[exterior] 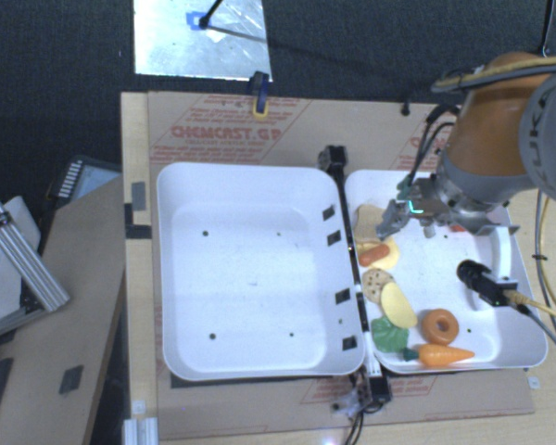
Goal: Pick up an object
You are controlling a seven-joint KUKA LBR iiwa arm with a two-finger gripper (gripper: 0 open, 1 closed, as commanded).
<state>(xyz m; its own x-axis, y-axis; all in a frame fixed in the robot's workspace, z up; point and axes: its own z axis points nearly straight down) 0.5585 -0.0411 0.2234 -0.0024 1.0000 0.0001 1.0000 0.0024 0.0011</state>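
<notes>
Your arm (500, 128) reached in over the right bin (519, 341), where every candidate lay; the left bin (250, 267) offered none. Its gripper (400, 217) hovered above the tan piece (368, 219) and red piece (374, 253), likely lining up a pick. You couldn't tell from here whether it gripped anything.

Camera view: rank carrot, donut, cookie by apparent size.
1. Carrot, longest.
2. Donut.
3. Cookie, partly hidden under the yellow piece, so its place against the donut is unsure.
</notes>
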